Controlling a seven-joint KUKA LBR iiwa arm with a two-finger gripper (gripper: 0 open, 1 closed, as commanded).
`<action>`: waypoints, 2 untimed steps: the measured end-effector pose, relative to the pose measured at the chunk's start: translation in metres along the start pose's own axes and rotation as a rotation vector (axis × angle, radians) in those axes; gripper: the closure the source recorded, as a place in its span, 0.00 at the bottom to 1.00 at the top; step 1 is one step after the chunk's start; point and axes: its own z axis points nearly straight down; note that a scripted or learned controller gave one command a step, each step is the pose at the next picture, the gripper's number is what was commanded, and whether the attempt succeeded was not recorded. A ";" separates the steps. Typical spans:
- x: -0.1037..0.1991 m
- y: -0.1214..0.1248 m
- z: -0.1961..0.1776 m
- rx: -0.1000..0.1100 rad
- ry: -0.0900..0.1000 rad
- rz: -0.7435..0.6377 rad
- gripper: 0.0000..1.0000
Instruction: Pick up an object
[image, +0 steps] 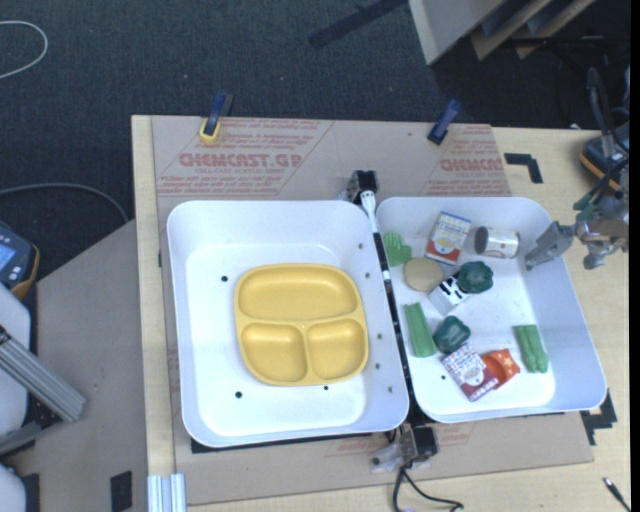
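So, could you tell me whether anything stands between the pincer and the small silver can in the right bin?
Nothing visible does. The pincer sits over the right bin's far right edge, and the silver can lies just to its left, with bare white floor between them.

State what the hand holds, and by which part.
Nothing. The hand hangs over the right bin's far right rim, apart from the objects lying in it.

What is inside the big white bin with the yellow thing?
Inside the left white bin lies a yellow plastic tray with three compartments. Whatever sits beneath the tray is covered.
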 end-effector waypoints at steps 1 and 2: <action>0.001 0.002 -0.007 -0.013 -0.003 -0.004 0.00; 0.002 0.003 0.036 -0.006 -0.001 -0.004 0.00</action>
